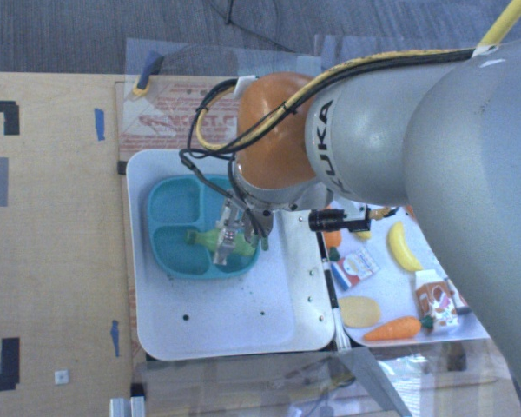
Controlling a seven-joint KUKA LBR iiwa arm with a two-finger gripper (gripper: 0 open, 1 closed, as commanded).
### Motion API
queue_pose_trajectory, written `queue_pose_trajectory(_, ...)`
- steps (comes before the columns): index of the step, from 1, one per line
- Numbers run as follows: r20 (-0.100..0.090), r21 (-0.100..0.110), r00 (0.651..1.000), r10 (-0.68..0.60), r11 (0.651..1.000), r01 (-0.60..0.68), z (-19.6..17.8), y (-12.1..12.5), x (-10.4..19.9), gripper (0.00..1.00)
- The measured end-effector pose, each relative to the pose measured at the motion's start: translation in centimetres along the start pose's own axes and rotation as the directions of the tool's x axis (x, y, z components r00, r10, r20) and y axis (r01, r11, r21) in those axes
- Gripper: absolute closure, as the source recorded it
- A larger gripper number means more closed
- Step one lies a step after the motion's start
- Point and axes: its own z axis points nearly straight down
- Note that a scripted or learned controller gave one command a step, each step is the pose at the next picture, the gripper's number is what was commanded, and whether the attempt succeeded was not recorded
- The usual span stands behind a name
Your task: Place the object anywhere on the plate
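The grey arm (417, 146) with its orange band (273, 133) reaches in from the right and hangs over the left white bin (234, 324). Its fingers (233, 237) point down onto the near right part of a teal divided plate (178, 224) that lies in the far left part of that bin. A green object (207, 238), blurred and hard to name, lies on the plate just at the fingertips, touching or nearly so; how far the fingers stand apart, and whether they grip it, I cannot tell. In the right bin (378, 333) lie a yellow banana (404, 247), an orange carrot (393, 327), a pale round slice (360, 311), a small printed packet (358, 266) and a brown and white carton (436, 302). Both bins rest on the wooden bench (52, 233), which bears blue tape marks (99, 124).
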Motion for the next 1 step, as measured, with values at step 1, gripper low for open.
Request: queue_pose_trajectory(1, 0.005, -0.002, 0.985, -0.171, 0.985, 0.171, -1.35, -0.21, -4.91, 1.00)
